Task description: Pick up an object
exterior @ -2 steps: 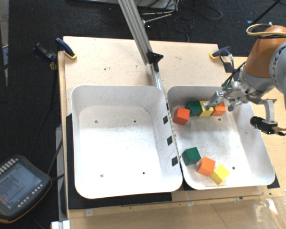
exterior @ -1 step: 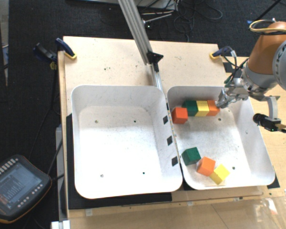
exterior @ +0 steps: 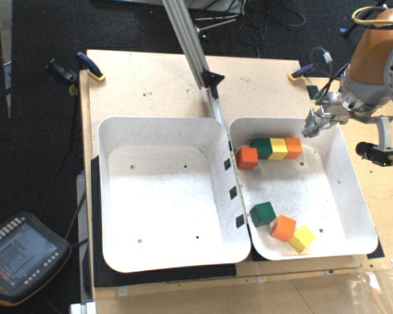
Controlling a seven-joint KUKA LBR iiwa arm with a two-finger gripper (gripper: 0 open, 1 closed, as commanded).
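The gripper hangs over the right bin's far right corner, its fingers too blurred to judge, while the nearest target, a row of blocks, lies just left of it, running left-right.

At the lower left of your frame sits a handheld control pendant; cables sprawl along the top.

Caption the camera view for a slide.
Gripper poised over the right bin near a row of coloured blocks; three more blocks lie nearer the front.
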